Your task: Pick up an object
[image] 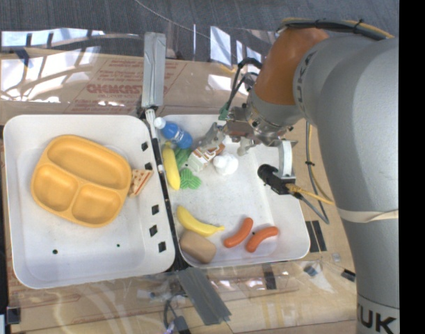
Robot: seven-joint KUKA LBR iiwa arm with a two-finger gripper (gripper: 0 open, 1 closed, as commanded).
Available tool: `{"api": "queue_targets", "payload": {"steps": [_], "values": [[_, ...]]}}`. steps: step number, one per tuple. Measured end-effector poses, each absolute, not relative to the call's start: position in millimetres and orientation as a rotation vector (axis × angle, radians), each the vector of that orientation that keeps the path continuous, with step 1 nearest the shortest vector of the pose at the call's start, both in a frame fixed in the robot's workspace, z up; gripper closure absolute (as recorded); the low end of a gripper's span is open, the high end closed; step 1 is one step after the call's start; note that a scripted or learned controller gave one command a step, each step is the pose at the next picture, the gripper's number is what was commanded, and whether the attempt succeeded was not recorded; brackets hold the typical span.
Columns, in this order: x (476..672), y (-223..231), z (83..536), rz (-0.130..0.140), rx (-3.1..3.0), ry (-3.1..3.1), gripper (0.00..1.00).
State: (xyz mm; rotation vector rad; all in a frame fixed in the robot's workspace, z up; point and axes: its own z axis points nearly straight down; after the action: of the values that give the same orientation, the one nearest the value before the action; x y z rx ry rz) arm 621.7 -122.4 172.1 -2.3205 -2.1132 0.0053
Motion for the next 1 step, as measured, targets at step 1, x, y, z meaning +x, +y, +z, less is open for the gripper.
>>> {"api": "queue_targets", "payload": {"steps": [1], "values": [[642.4,-114.0,95.2,0.017,-2.105,-2.322,0.0]]}}
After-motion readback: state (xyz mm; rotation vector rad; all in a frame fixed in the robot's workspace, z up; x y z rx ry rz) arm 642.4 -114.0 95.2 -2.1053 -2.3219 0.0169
